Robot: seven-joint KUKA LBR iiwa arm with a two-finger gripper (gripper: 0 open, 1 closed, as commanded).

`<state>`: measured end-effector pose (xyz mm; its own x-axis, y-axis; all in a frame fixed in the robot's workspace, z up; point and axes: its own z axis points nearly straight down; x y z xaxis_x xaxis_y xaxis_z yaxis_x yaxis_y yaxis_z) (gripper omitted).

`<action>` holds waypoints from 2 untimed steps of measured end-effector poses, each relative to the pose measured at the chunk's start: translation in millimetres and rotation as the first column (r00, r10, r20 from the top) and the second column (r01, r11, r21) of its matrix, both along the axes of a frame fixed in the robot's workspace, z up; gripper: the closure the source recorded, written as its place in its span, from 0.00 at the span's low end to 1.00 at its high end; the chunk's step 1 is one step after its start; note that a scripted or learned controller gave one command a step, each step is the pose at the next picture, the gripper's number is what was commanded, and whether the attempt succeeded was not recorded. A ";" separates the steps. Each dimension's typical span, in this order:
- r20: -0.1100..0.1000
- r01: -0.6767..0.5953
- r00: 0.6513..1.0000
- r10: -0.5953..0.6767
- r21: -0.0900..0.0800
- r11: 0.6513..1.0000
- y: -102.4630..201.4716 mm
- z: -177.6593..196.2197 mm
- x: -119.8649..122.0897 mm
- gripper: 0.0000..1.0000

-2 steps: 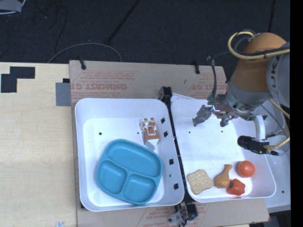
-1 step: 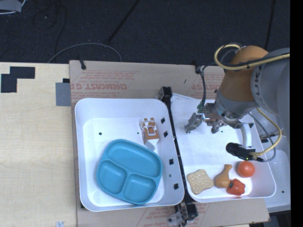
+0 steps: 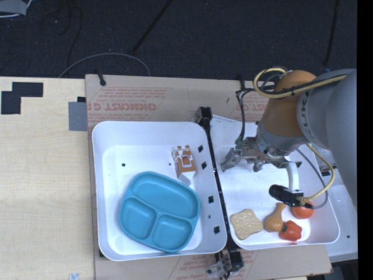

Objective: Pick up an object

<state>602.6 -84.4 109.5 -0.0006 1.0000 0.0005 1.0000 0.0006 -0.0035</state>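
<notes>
At the far left lies the pale wooden bench [image 3: 41,185], and on it a sheet of printed cardboard [image 3: 134,101] carries both bins. The left bin [image 3: 96,185] holds a blue divided plate [image 3: 158,211], lying flat and filling much of the near half. A small orange-and-white toy [image 3: 184,160] stands just beyond the plate's far right edge, close to the bin's right wall. The two bins meet along a dark seam, and just right of it, in the far left part of the right bin [image 3: 245,191], hangs the gripper [image 3: 240,163]. Its two grey fingers are spread wide apart, with nothing between them, over bare white floor. How high it sits above the floor cannot be told. The other loose objects that could be picked up are grouped along the near side of the right bin, well apart from the gripper. A slice of toast [image 3: 245,223] lies flat at the left of the group. A tan pear-shaped piece [image 3: 275,218] lies just beside it, and a red piece [image 3: 291,231] touches or nearly touches that. An orange-red round fruit [image 3: 302,211] sits just behind the red piece. The arm [image 3: 326,115], with its orange band [image 3: 285,107], reaches in above the right bin's far right corner.
</notes>
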 end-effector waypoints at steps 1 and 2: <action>-0.001 0.002 1.000 -0.002 0.000 1.000 1.4 -22.4 -0.3 0.00; -0.003 0.005 1.000 -0.005 0.001 1.000 0.5 -12.7 -0.7 1.00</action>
<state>602.0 -83.9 96.8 0.0048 1.0000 0.0013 1.0000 -0.0048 -0.0063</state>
